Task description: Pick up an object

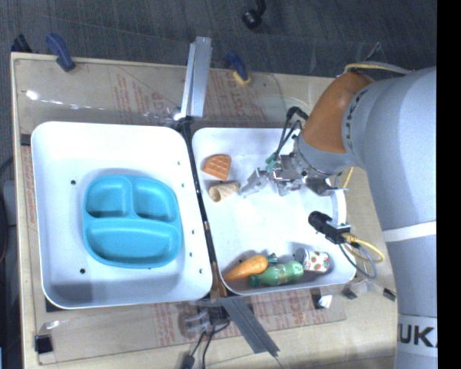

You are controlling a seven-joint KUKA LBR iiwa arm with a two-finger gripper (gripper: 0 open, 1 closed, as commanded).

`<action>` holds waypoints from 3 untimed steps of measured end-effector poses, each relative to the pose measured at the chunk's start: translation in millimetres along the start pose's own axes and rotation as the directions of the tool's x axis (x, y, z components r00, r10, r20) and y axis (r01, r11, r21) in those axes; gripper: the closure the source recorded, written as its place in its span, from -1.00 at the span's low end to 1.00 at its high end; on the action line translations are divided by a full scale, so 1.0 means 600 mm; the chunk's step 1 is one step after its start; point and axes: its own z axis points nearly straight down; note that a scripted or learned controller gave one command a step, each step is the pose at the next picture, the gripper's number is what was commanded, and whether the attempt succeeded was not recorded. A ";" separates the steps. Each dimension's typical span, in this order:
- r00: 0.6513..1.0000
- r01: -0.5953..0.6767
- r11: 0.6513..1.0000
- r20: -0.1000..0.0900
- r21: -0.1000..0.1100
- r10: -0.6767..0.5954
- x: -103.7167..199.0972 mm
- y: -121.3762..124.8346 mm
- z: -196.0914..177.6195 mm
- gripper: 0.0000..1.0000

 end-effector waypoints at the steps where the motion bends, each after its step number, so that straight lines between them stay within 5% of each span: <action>1: 1.000 0.000 1.000 0.000 0.002 0.000 0.049 -0.124 0.001 -1.00; 2: 1.000 0.004 1.000 0.001 -0.003 -0.004 0.063 -0.201 0.000 -1.00; 3: 1.000 -0.012 1.000 0.019 -0.008 0.012 0.163 -0.197 -0.002 -1.00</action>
